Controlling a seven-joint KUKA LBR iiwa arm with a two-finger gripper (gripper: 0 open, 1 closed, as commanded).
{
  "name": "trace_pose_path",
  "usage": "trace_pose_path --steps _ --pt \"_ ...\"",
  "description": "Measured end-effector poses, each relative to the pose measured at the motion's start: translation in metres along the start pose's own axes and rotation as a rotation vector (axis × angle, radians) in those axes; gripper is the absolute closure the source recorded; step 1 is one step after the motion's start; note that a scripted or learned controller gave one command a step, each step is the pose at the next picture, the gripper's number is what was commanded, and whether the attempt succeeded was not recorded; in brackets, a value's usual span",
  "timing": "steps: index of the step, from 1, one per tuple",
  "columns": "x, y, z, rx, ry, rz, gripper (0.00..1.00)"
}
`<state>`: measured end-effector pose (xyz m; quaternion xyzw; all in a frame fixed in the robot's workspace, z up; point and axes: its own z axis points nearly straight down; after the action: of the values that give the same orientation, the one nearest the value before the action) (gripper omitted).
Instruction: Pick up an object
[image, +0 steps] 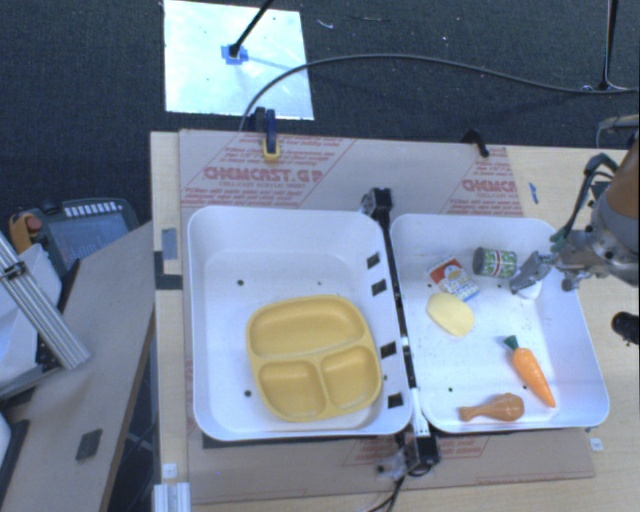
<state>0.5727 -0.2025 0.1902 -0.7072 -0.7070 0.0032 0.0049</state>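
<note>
Over on the left, the left bin (210, 260) holds a yellow divided tray (314, 356), sitting toward its near side; that one is well away from the arm and looks like the least likely thing to go for. Past the divider, the right bin (590, 390) carries the small stuff. A red-and-white packet (452, 277) lies near its middle, with a pale yellow piece (451, 314) just beside it on the near side. A small green can (494, 262) lies on its side next to the packet, its long axis running roughly left to right across the bin. Toward the front there is a toy drumstick (494, 408), and an orange carrot (530, 371) lying slantwise, green top pointing toward the back of the bin.

The gripper (527, 274) hangs over the right bin's far right part, just to the right of the green can. From where I stand, I cannot tell whether it is open or closed, and nothing is visibly held in it. The can is the closest thing to it, lying just to its left and nearly touching in this view; the carrot is next nearest, below it toward the front edge. If the can is the target, the move looks like a short shift leftward and down.

The arm (615, 215) comes in from the right, over the bin's right rim, its wrist tipped over toward the left, above the surface (560, 180).
</note>
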Motion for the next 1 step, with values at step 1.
trace_pose_path --steps 1 --pt "0.0007 0.0031 -0.0075 -0.012 -0.003 -0.004 0.0"
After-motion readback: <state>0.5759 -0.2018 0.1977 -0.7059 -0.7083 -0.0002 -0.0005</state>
